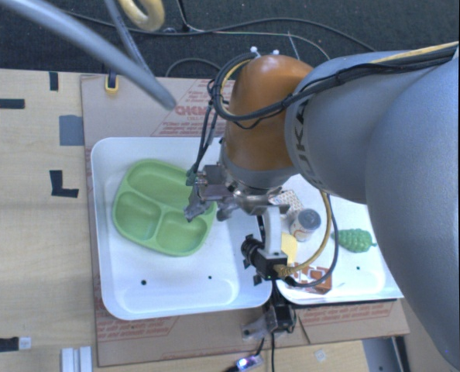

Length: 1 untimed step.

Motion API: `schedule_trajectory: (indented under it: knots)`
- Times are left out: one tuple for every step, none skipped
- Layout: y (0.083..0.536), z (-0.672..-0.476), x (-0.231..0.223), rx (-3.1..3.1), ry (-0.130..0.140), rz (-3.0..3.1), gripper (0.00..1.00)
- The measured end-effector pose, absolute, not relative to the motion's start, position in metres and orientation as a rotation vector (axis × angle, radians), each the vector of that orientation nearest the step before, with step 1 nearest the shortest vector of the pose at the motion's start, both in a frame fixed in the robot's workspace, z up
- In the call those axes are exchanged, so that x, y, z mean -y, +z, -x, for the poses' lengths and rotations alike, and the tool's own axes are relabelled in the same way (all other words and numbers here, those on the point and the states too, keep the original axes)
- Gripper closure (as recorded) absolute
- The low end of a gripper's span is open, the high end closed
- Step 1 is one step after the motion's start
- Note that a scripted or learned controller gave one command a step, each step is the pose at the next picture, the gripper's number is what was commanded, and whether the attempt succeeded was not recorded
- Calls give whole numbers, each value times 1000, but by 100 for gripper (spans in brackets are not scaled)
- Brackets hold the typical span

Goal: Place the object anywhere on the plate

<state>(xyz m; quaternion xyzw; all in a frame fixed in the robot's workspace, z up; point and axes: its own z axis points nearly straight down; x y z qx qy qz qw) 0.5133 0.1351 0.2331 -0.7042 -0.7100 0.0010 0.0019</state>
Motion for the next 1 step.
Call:
schedule_trajectory:
  knots:
    - [233,-515,-132,2223,4,2217,0]
